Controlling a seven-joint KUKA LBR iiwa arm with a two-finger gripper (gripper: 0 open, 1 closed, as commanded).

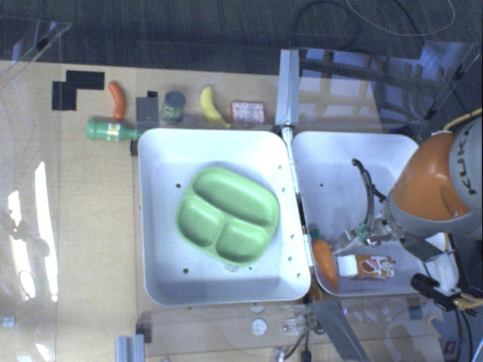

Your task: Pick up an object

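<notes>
Low in the right bin (332, 164), my end effector (367, 236) hovers just above the small carton (366, 266) beside the carrot (325, 261); its grip I cannot tell. Approach step, I judge: next, descend squarely.

We see the arm (438, 187) reaching over the right bin (339, 164), its gripper (362, 236) near a carrot (325, 261) and small carton (366, 265).

A divided tray (228, 216) lies mid left bin (158, 277). In the right bin (332, 157), a carrot (325, 262) and a carton (366, 266) lie at the near edge, the carrot in the near-left corner.
</notes>
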